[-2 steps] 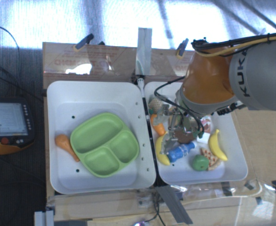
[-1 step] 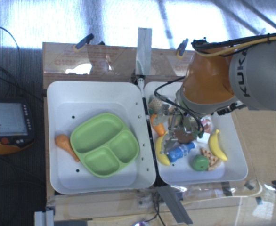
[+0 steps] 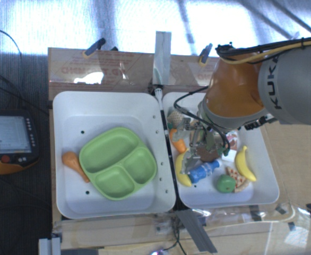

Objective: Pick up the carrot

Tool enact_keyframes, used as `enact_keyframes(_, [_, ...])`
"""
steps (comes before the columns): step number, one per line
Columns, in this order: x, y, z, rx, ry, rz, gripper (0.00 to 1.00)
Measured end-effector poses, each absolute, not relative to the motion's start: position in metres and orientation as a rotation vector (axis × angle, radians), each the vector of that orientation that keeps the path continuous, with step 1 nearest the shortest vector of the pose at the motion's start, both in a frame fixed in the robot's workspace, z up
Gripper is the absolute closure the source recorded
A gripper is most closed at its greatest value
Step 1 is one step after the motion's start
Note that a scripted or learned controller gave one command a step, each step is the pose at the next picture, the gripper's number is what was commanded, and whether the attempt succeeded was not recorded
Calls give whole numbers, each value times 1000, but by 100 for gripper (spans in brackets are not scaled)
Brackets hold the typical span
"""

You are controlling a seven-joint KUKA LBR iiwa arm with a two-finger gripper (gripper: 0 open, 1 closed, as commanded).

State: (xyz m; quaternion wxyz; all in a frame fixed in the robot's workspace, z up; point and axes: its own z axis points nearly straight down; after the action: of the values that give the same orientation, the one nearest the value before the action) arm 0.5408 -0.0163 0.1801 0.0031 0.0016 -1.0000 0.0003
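The carrot (image 3: 75, 163) lies in the left bin (image 3: 70, 108), near its left wall, its thick rounded end to the left and its narrower end running right and down until it touches, or slips just under, the rim of the green plate (image 3: 118, 162). It looks like a small plastic toy: light, stiff, smooth and probably slippery, so it should bear a firm squeeze but could squirt out of a glancing one. The thick end stands free of the plate and looks the best place to take hold, with the fingers closing across its width. In the right bin (image 3: 267, 193) the gripper (image 3: 206, 147) hangs low among a clutter of toys, a blue one (image 3: 202, 171), a yellow one (image 3: 182, 175), a green ball (image 3: 225, 184) and a banana (image 3: 244, 163); whether its jaws are wide or narrow cannot be told, and the carrot is well apart from it
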Motion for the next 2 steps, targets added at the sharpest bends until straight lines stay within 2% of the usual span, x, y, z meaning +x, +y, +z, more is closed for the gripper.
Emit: enact_keyframes(2, [541,-16,180,5,-3135,1,0])
